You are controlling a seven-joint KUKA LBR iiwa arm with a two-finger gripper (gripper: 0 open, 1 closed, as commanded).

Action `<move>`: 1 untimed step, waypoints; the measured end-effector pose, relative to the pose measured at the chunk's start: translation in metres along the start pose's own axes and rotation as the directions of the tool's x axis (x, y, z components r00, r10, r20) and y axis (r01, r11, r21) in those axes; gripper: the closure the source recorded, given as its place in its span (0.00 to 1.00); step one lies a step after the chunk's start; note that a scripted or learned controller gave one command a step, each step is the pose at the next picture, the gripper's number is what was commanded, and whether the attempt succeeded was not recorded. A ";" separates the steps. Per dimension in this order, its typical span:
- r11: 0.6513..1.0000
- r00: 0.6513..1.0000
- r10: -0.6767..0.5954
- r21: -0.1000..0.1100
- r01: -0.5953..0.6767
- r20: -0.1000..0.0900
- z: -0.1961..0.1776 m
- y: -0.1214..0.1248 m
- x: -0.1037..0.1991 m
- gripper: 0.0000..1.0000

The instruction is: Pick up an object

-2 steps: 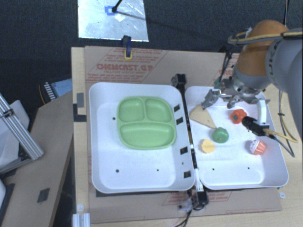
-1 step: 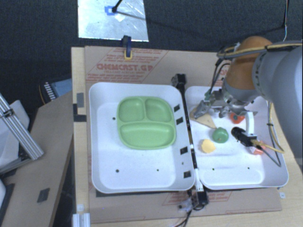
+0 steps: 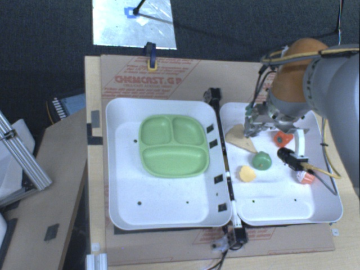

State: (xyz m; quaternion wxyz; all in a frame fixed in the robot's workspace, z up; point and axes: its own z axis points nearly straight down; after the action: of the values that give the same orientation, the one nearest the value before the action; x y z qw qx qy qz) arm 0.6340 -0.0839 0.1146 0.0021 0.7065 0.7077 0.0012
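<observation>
Beside the jaws, perhaps touching them, lies a tan wedge (image 3: 241, 142).

Pale bench (image 3: 67, 151), printed cardboard sheet (image 3: 149, 77) on it, left bin (image 3: 169, 204) and right bin (image 3: 281, 207) side by side

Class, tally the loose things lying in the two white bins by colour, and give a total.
Green: 2, the green divided plastic plate and the small round green ball.
Yellow: 1, the small yellow lump.
Tan: 1, the flat tan wedge.
Orange: 2, the upper orange piece and the lower small orange bit.
Total: 6.
</observation>
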 end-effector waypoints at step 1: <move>1.000 1.000 0.002 -0.001 -0.002 -0.001 -0.053 -0.008 -0.001 1.00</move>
State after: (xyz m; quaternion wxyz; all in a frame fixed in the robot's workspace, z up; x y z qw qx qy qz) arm 0.6255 -0.0846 0.1678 0.0024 0.7072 0.7070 0.0019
